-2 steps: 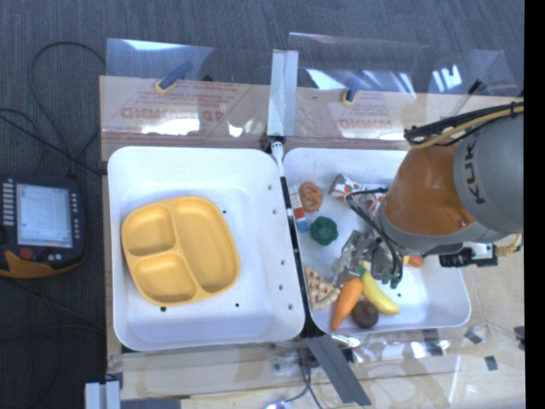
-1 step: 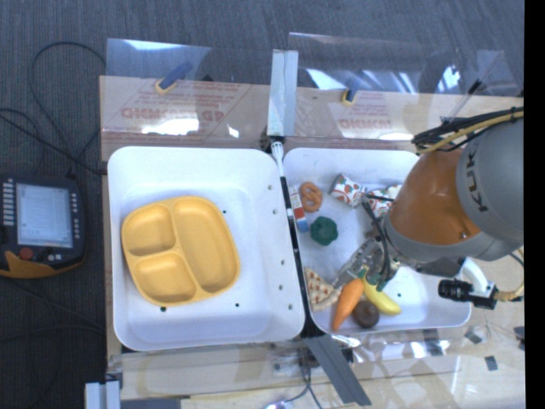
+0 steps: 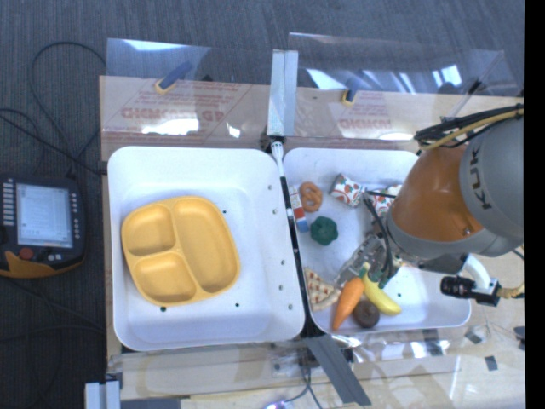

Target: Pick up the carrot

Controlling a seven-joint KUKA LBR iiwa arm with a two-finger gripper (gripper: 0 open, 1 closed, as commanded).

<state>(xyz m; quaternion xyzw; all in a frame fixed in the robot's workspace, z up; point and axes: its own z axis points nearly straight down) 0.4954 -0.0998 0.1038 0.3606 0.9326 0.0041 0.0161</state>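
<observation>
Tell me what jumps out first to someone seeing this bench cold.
The yellow divided plate stands out most, lying alone in the left white bin. Next comes the grey and orange arm looming over the right bin, its pincer low among a clutter of toy food. There the orange carrot lies near the front wall, beside a yellow banana.

The table [image 3: 196,113] was surrounded by dark grey carpeted floor [image 3: 255,7]. A teach pendant [image 3: 41,224] was laid on that floor at the left, its black cable [image 3: 64,58] looped above it.
</observation>
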